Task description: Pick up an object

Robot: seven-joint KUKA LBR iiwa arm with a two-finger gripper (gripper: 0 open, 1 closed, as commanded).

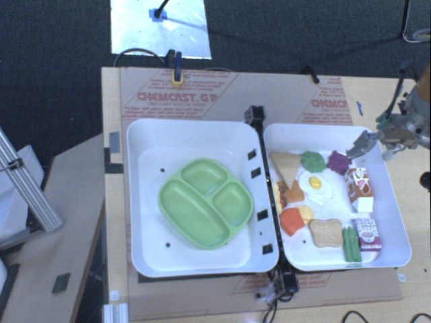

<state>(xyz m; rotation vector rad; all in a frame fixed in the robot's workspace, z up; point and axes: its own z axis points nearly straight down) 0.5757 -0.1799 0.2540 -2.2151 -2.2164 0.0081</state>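
The right bin (397, 210) holds several toy foods: a fried egg (318, 188), a green leafy piece (312, 161), a purple piece (338, 161), a slice of toast (326, 233), a red-orange block (291, 221), a green bean pod (351, 243) and two small cartons (360, 188) (368, 233). My gripper (376, 148) hangs over the bin's far right corner, just right of the purple piece. Its two fingers stand apart with nothing between them.
The left bin (145, 180) holds a green divided plate (205, 204). A black clip strip (259, 180) runs between the bins. Beyond the bins lie a cardboard sheet (202, 93) and a shiny metal plate (160, 19).
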